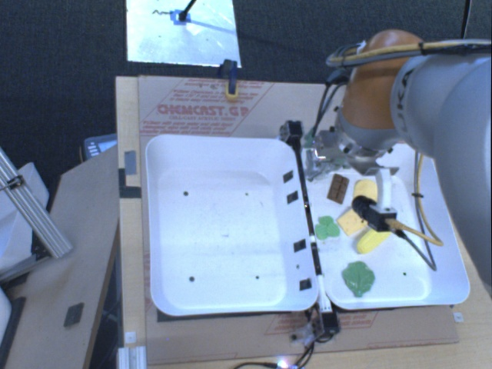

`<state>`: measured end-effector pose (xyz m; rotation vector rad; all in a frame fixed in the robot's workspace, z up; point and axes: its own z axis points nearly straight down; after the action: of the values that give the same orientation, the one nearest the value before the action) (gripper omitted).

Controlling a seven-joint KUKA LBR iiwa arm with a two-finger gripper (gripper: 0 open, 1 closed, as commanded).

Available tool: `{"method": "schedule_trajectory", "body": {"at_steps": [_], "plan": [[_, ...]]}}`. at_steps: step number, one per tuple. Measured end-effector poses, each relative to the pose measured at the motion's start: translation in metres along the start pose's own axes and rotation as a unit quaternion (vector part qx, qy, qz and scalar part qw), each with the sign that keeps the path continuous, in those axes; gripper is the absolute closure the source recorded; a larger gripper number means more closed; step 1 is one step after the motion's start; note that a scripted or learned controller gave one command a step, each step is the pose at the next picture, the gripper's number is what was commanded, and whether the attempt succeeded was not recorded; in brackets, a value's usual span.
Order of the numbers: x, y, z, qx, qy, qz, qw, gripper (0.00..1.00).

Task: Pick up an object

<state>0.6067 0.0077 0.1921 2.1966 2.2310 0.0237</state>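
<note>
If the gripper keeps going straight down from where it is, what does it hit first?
Probably the bare floor of the right bin near its back left corner. The gripper points down just left of the brown block, which lies slightly nearer the camera. Depth is unclear from this slant, so it might clip that block.

Two shallow white bins sit side by side on a brown cardboard sheet (201, 108) printed with red lettering. The left bin (157, 206) shows small dark dots on its floor. The right bin (446, 275) adjoins it along a central seam fitted with small black clips (292, 197). A blue and yellow clamp (230, 80) stands at the far edge of the cardboard. Behind it, a reflective silver panel (182, 21) lies against dark fabric. At the left edge, an aluminium extrusion (29, 210) runs diagonally beside a tan side surface (77, 275).
</note>
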Motion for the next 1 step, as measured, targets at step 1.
{"method": "schedule_trajectory", "body": {"at_steps": [1], "plan": [[0.0509,0.0109,0.0078,0.008,0.000,0.003,1.0000,1.00]]}}
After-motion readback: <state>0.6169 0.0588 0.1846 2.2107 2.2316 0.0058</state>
